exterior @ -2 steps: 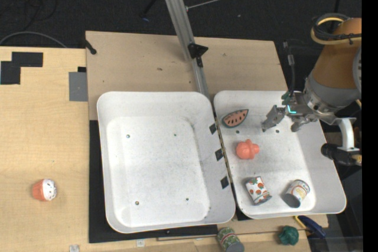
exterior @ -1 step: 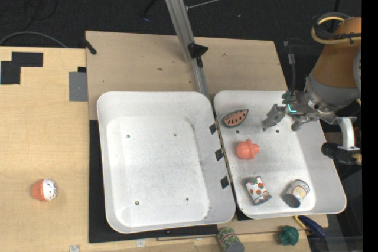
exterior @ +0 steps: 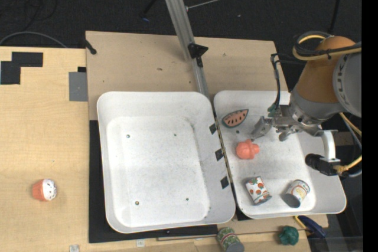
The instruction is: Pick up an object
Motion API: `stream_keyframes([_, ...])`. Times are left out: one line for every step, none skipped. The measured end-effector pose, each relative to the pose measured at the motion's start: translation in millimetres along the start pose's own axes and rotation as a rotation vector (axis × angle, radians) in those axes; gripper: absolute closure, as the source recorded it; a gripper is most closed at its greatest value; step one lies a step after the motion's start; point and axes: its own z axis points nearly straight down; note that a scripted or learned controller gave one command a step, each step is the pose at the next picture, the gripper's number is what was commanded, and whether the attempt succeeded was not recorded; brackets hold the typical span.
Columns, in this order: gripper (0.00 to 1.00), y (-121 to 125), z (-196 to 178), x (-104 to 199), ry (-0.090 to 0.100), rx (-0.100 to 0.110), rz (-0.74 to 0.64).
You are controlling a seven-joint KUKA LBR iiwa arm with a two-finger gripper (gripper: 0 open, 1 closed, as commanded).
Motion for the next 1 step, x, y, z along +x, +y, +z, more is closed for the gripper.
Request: stream_keyframes([0.00, 1.0, 39.1, 0.8, -0.003, -0.008, 0.000])
